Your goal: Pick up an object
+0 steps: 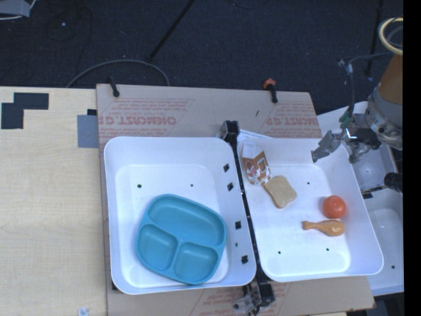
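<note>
The gripper [343, 143] hangs with fingers spread wide and nothing between them, over the right bin's [368, 255] upper right rim. The nearest pick, an orange ball [334, 207], lies just below it toward the camera; beneath the ball a toy drumstick [323, 227] lies lengthwise left-right.

Light wooden bench [46, 203] is carrying a brown printed cardboard sheet [197, 114], which is lying flat under both bins. Left white bin [125, 160] and right white bin [309, 259] are sitting side by side on the cardboard, touching along a black clamped seam [240, 203]. Two clamps, one black [114, 89] and one orange-topped [270, 88], are pinning the cardboard's far edge. Dark grey and black patches [85, 130] are showing on the bench left of the cardboard.
</note>
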Controlling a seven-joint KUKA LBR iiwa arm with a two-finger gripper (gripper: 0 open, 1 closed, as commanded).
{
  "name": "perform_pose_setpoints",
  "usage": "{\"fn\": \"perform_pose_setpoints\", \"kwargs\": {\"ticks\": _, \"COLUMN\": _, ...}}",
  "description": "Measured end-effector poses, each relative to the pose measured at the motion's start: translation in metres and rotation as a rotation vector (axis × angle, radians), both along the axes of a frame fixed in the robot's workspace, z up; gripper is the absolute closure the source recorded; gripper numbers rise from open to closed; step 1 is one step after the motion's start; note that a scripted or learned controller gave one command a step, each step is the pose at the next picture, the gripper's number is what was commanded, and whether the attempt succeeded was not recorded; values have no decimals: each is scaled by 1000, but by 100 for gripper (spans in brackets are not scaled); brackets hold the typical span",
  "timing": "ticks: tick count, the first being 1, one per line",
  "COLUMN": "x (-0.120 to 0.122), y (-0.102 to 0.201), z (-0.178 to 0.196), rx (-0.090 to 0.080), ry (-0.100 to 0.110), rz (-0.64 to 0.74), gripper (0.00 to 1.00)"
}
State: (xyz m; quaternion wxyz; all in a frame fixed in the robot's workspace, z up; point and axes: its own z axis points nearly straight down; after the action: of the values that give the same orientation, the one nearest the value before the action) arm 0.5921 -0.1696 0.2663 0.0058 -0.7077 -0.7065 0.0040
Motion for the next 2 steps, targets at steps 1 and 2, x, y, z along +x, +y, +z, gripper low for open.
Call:
{"fn": "perform_pose_setpoints", "kwargs": {"ticks": 1, "x": 2, "y": 0, "z": 7, "rx": -2, "ry": -11, "rz": 2, "gripper": 0}}
{"fn": "perform_pose_setpoints", "kwargs": {"ticks": 2, "x": 1, "y": 9, "z": -55, "rx": 0, "ry": -5, "rz": 2, "gripper": 0}}
